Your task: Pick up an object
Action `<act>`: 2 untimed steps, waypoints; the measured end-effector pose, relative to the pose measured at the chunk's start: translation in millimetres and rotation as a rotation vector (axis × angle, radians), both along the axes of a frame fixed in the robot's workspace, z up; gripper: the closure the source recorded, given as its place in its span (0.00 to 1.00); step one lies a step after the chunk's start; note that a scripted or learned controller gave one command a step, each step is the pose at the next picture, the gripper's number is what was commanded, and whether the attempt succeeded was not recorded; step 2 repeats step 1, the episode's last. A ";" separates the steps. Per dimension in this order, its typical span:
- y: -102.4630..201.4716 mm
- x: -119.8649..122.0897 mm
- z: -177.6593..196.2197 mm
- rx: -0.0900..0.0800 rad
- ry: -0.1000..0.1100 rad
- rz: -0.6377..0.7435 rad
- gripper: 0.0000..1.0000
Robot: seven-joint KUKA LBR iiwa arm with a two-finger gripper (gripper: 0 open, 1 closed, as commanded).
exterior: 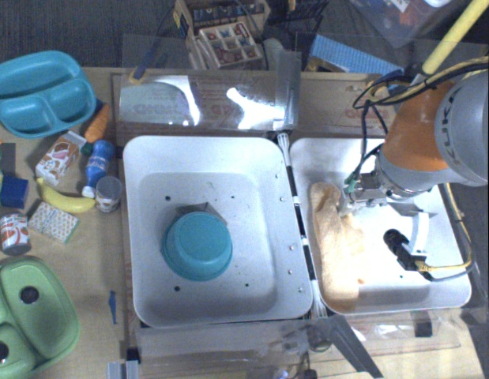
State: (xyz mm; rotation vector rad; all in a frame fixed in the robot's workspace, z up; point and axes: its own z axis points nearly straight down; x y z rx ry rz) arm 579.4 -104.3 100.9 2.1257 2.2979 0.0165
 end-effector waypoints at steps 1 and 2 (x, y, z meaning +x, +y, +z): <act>42.3 20.1 97.6 -0.001 0.013 -0.004 1.00; 42.3 20.1 97.6 -0.001 0.013 -0.004 1.00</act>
